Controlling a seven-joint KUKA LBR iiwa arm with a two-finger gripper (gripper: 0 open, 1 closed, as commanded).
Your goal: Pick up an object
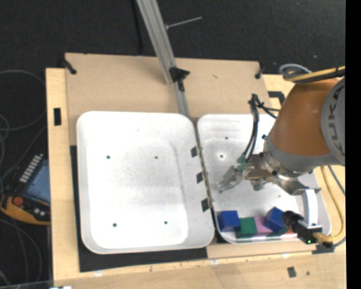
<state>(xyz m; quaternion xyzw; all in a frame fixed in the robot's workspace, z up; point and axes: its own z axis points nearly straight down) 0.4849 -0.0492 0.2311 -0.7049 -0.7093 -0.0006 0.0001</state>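
while the left bin (138, 179) sits with only a few small dark dots on its white floor, everything of interest lies further right. at the far left, off the table (60, 179), a handheld controller (27, 191) with an orange grip rests on the dark floor among loose cables. a grey metal rail (159, 38) slants down from the top of the view and ends at the seam where the two bins meet, and small dark clips mark that seam.

moving right, the right bin (222, 128) holds a cluster of small blocks along its near edge. leftmost is a blue block (228, 219), with a green block (247, 226) touching its right side; a pink block (262, 224) lies just beside the green one, and a second blue block (275, 218) sits right of that, partly under the arm's dark fitting.

above this row, the end effector (227, 179) points left over the bare middle of the right bin, its metal fingers (231, 174) close together near the seam. nothing is visible between them; whether they are fully closed i cannot tell. the blocks lie apart from the fingertips, nearer the camera.

at the far right, the arm's orange band (301, 119) and grey wrist (292, 167) hang over the bin's right half, with dark cables looping along the wrist.
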